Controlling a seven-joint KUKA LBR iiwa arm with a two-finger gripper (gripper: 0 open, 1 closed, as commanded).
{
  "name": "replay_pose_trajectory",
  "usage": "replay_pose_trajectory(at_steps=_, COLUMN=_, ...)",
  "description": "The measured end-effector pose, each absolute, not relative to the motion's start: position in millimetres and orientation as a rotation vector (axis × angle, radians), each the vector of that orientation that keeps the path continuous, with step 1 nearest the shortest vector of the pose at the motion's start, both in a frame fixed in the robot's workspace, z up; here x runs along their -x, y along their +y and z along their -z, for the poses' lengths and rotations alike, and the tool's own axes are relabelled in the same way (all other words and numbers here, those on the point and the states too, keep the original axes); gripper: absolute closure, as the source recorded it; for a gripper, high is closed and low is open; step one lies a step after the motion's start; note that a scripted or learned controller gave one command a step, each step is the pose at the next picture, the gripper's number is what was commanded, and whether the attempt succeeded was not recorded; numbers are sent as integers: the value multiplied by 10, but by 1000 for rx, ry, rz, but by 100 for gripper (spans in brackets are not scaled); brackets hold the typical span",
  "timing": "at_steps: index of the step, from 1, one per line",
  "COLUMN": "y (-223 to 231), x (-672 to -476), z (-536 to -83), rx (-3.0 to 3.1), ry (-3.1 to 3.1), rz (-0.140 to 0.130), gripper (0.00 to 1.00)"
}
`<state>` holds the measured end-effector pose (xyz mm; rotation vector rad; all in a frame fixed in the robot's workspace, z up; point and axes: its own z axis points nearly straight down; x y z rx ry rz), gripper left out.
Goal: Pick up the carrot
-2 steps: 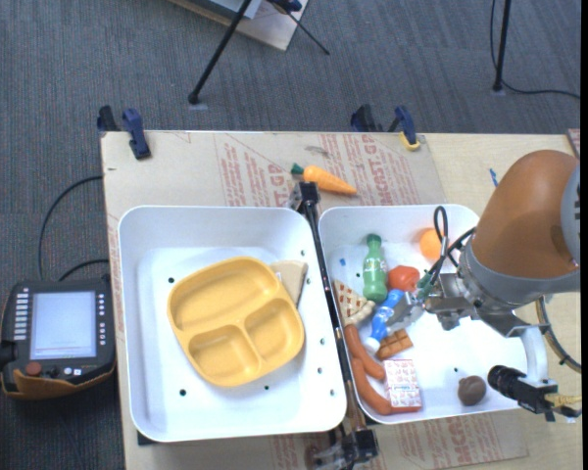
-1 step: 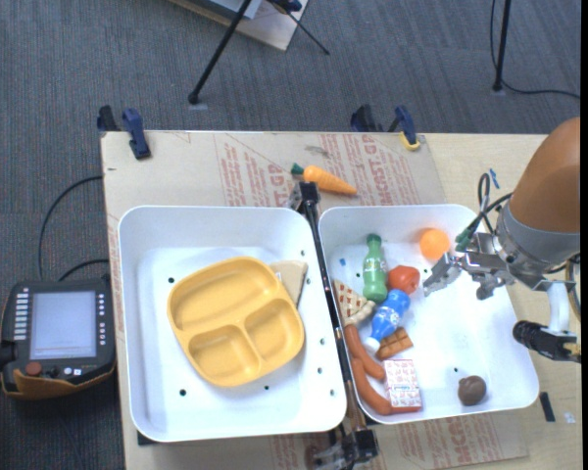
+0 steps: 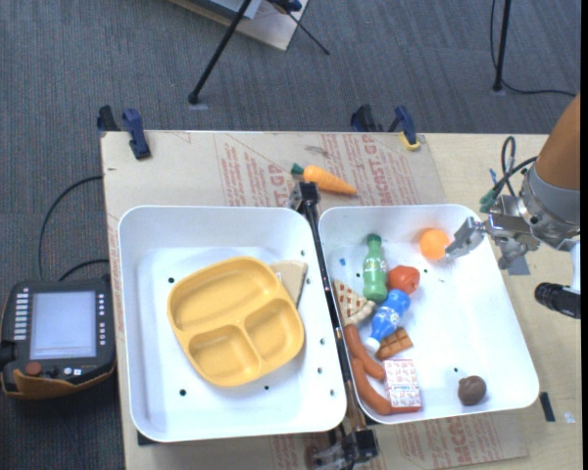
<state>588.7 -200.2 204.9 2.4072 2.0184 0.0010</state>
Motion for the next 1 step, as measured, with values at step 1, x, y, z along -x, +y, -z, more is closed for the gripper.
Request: replay_pose_trajectory(at_steps=1, y=-2009, x=-6317, z=-911, rx=-2511, ry=1915, rz=5, gripper=0)
